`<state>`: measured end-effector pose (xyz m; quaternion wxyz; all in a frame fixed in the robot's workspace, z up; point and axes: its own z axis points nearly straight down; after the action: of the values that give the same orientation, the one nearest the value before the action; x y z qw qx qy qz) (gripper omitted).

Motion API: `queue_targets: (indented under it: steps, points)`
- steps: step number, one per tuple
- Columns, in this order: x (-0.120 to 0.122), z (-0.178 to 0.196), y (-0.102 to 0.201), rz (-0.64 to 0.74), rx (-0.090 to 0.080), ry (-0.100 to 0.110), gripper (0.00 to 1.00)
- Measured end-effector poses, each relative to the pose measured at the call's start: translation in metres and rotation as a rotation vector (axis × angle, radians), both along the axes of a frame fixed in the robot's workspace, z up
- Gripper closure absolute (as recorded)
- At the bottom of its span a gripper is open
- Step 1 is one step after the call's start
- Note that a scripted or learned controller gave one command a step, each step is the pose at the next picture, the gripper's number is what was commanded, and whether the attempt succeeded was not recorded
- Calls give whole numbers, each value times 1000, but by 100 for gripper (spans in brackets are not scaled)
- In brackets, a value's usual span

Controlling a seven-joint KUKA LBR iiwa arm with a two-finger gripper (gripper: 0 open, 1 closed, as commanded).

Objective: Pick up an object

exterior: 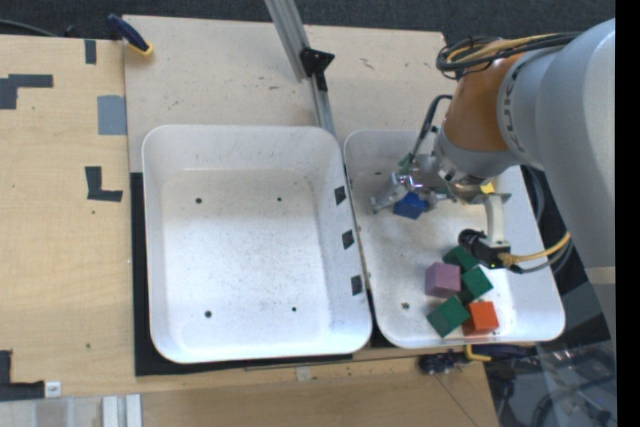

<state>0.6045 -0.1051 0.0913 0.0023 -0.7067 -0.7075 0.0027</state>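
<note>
Gripper over the right bin

I see my gripper [400, 193] at a blue block [409, 207]; other blocks [460, 295] cluster nearer.

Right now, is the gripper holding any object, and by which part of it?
It cannot be told. The gripper is down at a blue block in the right bin, but a grip on the block is not visible.

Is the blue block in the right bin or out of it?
In. The blue block lies on the floor of the right bin, inside its rim, right at the gripper; whether it is being gripped, cannot tell.
</note>
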Motion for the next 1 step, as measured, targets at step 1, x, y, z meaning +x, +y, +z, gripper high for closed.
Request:
queue_targets:
  steps: [1]
  points:
    - [1, 13, 1, 1, 1, -3, 100]
